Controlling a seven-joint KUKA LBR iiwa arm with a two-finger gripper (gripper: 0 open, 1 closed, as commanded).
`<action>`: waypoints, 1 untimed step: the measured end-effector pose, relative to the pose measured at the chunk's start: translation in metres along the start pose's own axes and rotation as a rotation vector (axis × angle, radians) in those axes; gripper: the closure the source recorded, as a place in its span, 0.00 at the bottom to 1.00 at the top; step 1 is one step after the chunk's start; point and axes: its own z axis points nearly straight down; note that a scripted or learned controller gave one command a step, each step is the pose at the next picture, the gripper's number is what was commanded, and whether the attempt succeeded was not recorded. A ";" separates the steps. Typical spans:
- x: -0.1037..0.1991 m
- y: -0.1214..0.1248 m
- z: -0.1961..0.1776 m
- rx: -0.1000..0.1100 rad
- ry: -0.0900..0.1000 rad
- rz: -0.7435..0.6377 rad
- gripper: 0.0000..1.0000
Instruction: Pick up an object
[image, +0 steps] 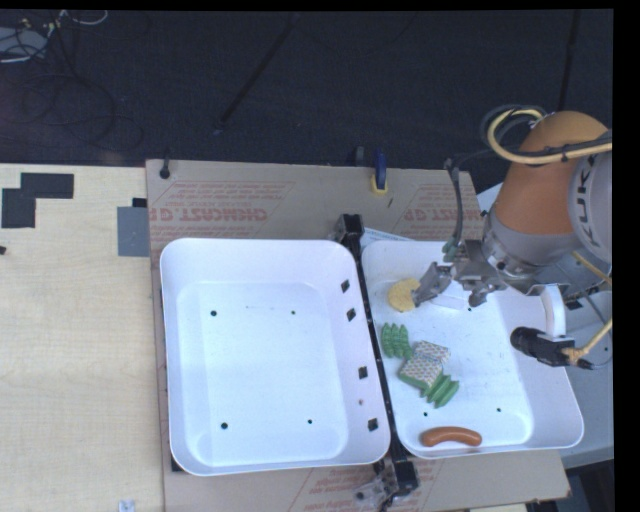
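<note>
My gripper (455, 287) hangs over the back of the right bin (540, 420), its two fingers spread apart with nothing between them. A pale yellow round piece (402, 295) lies just left of the left fingertip. Nearer the front lie a green ridged piece (395, 340), a checkered green-and-white block (425, 364), a small green pod (443, 391) and an orange-red sausage (451, 437).
The left bin (190, 350) sits beside the right one, joined by black clips (362, 330) along the shared edge. A black-and-white cable part (545, 340) hangs over the right bin's right side. Both bins rest on a cardboard sheet (250, 200).
</note>
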 end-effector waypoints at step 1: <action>0.022 -0.062 -0.048 -0.001 0.001 -0.001 0.00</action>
